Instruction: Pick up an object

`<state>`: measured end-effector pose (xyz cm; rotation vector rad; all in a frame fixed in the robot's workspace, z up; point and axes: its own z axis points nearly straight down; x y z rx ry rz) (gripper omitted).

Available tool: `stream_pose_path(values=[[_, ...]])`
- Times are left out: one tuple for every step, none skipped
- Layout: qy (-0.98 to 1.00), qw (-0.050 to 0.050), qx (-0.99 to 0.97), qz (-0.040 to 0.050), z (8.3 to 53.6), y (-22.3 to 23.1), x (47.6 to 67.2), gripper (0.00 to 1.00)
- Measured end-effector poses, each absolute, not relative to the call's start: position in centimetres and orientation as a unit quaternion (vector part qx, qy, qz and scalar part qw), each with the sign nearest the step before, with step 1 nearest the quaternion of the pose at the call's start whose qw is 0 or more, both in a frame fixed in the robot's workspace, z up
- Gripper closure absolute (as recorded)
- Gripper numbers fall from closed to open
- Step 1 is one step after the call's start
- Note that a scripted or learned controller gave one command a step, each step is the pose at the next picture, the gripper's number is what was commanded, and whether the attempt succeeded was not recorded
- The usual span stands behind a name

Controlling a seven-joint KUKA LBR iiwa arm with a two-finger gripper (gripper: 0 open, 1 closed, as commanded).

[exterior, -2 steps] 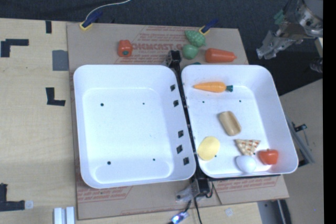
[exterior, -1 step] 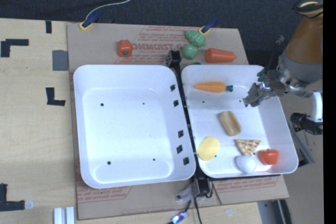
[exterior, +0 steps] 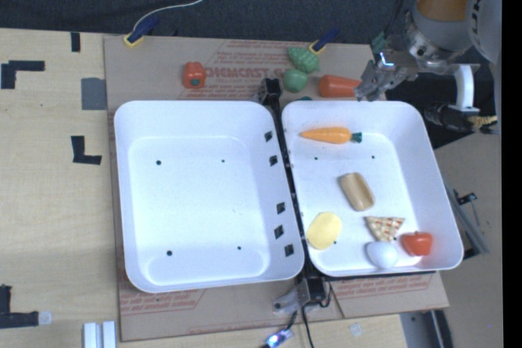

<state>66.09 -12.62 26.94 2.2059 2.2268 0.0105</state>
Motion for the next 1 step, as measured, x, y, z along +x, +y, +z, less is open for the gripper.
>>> stream_pose_path(values=[[0.707, -0.001, 0.707, -0.0006, 27.66, -13.47, 60.70, 1.00]])
